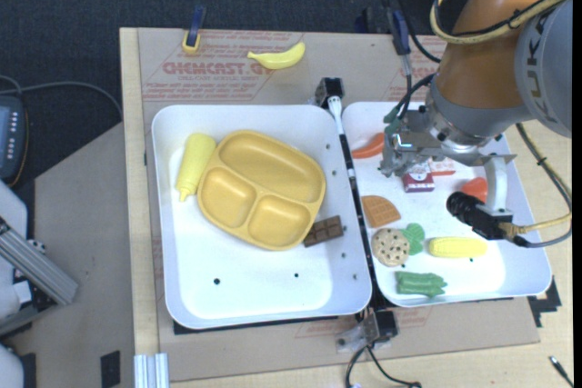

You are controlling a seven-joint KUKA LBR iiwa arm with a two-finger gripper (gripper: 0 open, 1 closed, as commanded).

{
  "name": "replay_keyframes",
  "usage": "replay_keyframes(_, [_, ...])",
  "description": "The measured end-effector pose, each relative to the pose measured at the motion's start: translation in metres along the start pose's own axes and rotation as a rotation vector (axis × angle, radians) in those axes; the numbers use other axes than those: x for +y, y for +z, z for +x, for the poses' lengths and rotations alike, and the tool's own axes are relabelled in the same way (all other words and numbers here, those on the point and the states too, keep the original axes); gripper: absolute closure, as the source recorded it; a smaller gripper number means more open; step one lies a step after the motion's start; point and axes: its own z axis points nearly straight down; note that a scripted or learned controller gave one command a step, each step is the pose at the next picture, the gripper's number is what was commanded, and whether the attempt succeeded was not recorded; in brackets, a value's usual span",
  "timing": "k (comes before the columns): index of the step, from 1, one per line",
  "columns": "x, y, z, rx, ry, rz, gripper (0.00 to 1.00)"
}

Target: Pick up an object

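The jaws sit low in the right bin, over a red-and-white packet; whether they are spread or pressed together cannot be determined. No object appears lifted. Grasp and lift remain. Cookie and corn lie nearby.

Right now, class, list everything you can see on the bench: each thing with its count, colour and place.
Divided plate: 1, yellow, left bin.
Squeeze bottle: 1, yellow, left bin, touching the plate's left edge.
Chocolate bar: 1, brown, left bin, at the plate's right edge.
Banana: 1, yellow, on the bench behind the bins.
Cookie: 1, tan with dark chips, right bin.
Corn cob: 1, yellow, right bin.
Carrot: 1, orange, right bin.
Gripper: 1, grey, over the right bin.
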Motion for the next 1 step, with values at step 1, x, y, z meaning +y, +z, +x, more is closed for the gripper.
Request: replay_keyframes(1, [0.0001,0.0182,0.0030,0.000,0.000,0.004,1.00])
